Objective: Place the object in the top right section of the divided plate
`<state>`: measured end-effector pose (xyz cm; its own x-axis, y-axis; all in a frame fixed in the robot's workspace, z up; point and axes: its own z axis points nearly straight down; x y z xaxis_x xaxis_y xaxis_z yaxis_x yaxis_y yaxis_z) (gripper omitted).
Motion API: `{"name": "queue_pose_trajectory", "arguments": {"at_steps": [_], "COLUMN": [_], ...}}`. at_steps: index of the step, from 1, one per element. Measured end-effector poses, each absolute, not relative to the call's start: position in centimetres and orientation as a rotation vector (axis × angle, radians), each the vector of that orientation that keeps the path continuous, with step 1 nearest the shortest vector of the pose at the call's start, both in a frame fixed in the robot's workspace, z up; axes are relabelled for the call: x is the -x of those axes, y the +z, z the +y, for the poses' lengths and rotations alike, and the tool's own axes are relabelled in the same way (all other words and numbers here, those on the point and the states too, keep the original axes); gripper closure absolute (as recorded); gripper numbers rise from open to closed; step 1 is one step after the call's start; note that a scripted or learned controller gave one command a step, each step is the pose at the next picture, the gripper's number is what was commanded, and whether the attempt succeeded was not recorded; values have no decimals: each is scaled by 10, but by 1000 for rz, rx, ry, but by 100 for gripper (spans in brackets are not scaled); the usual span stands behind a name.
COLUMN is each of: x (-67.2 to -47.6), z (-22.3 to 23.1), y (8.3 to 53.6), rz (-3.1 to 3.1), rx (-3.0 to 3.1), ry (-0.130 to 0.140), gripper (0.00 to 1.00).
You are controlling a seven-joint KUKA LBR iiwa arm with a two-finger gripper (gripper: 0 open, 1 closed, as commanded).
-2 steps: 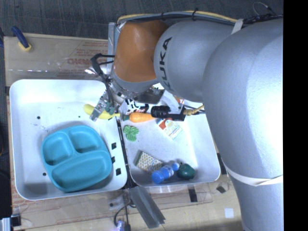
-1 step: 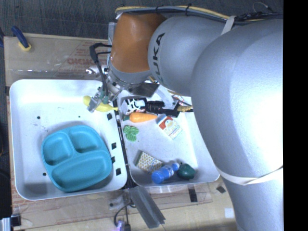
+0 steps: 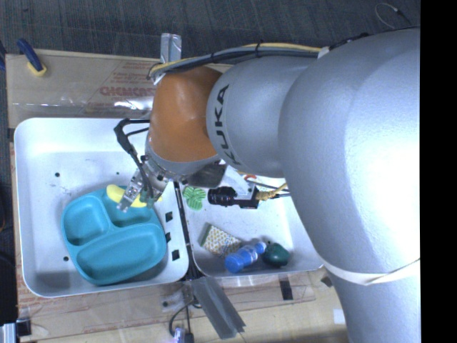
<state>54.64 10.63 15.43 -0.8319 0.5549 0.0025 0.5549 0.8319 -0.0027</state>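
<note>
Tool [image 3: 134, 197] over the blue divided plate's [image 3: 114, 252] top right section, yellow object [image 3: 116, 192] at its tip (grip state unclear).

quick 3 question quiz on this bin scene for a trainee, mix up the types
1. True or false: the blue divided plate lies in the left bin.
2. The claw is above which plate section: A top right, B top left, C bottom?
3. Fill in: the object beside the claw is coloured ____.

Key: 1 true. 2 A. 3 yellow.
</note>
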Motion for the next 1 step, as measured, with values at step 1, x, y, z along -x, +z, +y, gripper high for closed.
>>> {"name": "queue_pose_trajectory", "arguments": {"at_steps": [1], "x": [-547], "z": [106], "y": [154], "rz": [-3004], "rx": [910], "ry": [3], "gripper": [0]}}
